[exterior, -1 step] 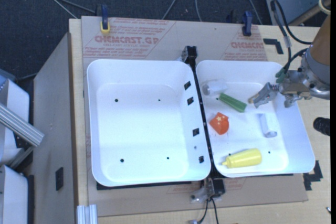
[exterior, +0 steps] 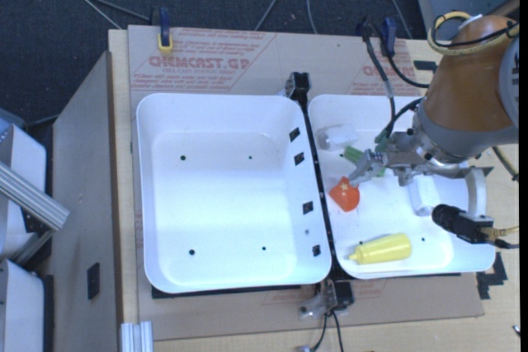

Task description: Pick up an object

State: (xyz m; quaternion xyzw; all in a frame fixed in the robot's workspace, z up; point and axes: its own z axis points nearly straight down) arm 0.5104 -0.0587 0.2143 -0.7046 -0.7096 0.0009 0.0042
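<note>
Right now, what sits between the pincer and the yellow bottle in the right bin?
In the camera view, bare white bin floor separates the pincer from the yellow bottle. The orange-red object lies just left of that line, right below the pincer.

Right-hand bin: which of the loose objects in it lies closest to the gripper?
The small green object, just off the gripper. The orange-red piece lies lower left, the clear-white item further up, the yellow bottle-shaped object near the bin's bottom edge.

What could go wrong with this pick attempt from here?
The gripper sits low in the right bin beside the small orange object, so it may nudge it away instead of grasping. That object lies near the divider wall, leaving little room. The green item is close and could get knocked.
</note>
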